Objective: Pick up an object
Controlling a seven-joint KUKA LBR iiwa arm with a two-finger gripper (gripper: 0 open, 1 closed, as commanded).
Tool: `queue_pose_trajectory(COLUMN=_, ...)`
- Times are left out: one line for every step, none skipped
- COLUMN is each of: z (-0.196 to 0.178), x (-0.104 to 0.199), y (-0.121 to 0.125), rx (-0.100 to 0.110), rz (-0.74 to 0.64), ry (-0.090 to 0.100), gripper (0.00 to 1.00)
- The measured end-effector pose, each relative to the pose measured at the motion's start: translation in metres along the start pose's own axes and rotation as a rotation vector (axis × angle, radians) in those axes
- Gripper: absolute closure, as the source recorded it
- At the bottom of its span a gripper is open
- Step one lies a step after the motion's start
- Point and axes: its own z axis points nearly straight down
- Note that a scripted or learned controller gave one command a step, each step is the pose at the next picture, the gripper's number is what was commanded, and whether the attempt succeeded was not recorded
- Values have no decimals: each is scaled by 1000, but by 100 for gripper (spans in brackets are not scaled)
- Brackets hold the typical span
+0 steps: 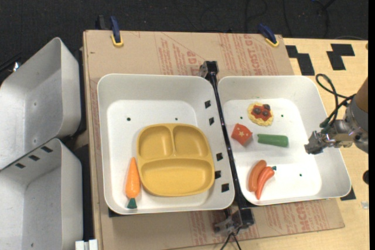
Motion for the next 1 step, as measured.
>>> queue_pose_trajectory(z=-6, x=63, y=8, rx=2, rz=-6, ry=3, gripper=100)
